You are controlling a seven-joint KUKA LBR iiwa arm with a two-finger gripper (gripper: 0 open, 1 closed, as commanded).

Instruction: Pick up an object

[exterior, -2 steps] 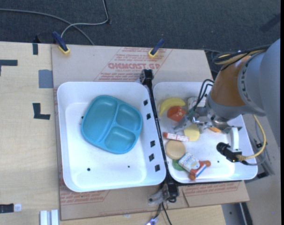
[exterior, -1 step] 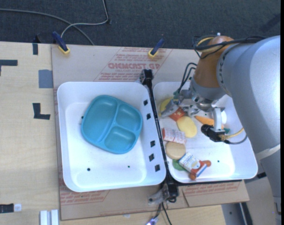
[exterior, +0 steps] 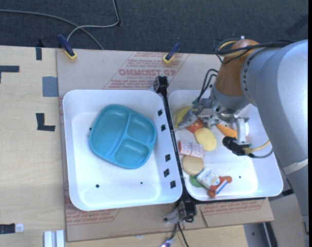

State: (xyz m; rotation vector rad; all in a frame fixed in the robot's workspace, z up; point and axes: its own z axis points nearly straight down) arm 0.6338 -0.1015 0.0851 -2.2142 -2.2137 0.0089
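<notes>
My gripper (exterior: 203, 114) hangs low over the back left part of the right bin (exterior: 264, 175), under the orange-banded wrist. It sits above a cluster of toy foods. A yellow banana-like piece (exterior: 182, 115) lies just to its left, and a red piece (exterior: 192, 127) is below it. A yellow lemon-shaped piece (exterior: 206, 139) lies just in front, and an orange carrot (exterior: 227, 130) pokes out to the right. Whether anything is gripped is hidden by the wrist.
Further forward in the right bin lie a white and red packet (exterior: 191, 149), a tan round bun (exterior: 193, 164), a green and white box (exterior: 207, 178) and a red piece (exterior: 221, 184). The left bin (exterior: 79, 189) holds a blue divided plate (exterior: 123, 136). A black cable (exterior: 238, 147) loops beside the gripper.
</notes>
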